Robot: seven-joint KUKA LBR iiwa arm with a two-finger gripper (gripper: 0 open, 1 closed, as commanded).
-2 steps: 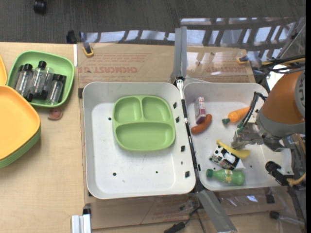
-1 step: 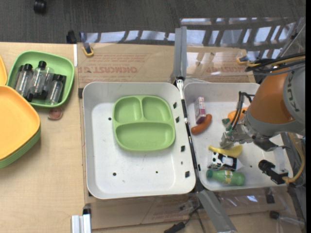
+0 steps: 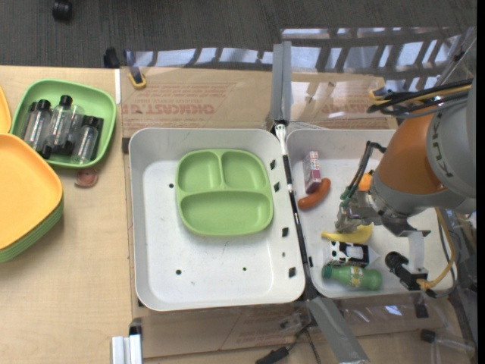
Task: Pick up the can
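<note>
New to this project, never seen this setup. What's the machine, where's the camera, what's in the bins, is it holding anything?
The machine is one grey robot arm with an orange band above its wrist, reaching in from the picture's right. Its gripper hangs low over the right bin. The single camera sits fixed above the bench and looks down at a slant.

Two shallow white bins sit side by side. The left bin holds a green divided plate. The right bin holds a small pink-labelled can, a toy sausage, a yellow banana-like piece, a black-and-white item and a green bottle lying on its side.

I can't tell whether it holds anything: the wrist hides the fingertips. The can lies apart from the gripper, untouched.
</note>
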